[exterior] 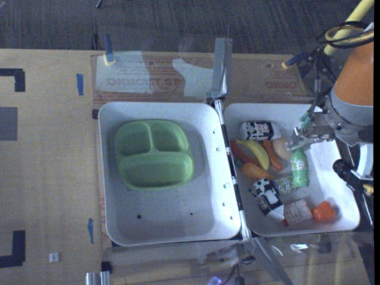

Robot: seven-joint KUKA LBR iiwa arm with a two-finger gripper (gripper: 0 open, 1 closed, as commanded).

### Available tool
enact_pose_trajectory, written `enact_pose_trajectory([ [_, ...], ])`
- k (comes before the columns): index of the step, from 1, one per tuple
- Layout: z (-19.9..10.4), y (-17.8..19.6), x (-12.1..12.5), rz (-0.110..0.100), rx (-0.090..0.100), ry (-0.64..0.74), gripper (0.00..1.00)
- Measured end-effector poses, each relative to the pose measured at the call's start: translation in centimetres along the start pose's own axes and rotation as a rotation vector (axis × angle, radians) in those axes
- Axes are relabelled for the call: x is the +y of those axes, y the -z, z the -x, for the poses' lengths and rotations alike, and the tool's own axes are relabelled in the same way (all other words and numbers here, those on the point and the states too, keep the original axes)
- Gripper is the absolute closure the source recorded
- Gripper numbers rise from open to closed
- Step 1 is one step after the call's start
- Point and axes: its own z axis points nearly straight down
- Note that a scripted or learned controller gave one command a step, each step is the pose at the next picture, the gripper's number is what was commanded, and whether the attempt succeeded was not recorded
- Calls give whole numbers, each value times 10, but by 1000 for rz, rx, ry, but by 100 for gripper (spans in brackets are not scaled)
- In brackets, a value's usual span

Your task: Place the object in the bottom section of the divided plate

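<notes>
A green divided plate (154, 153) lies in the left white bin (119, 218); its large bottom section (159, 168) has nothing in it. The right bin (347, 221) holds a pile of toy food. In the pile are a yellow banana (255, 152), a green bottle (299, 168), two black-and-white cartons (256, 129) (267, 196) and an orange piece (324, 211). My gripper (304, 135) hangs over the right bin's upper right part, just above the green bottle and a pale round item (280, 148). The view does not show anything held in it.
The orange band of the arm (356, 79) and its cables fill the right edge. A metal divider (228, 177) separates the two bins. A pinkish packet (297, 210) and orange carrot-like pieces (256, 171) lie in the right bin. Blue tape marks dot the wooden bench (47, 177).
</notes>
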Motion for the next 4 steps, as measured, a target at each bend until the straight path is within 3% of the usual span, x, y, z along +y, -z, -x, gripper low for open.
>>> enact_pose_trajectory([
  [1, -88, -42, 28, -2, 1, 230, 100],
  [2, -189, -41, 36, 0, 0, 329, 100],
  [3, -219, 25, 50, 0, 0, 315, 100],
  [4, -241, 28, 38, -2, 1, 433, 100],
])
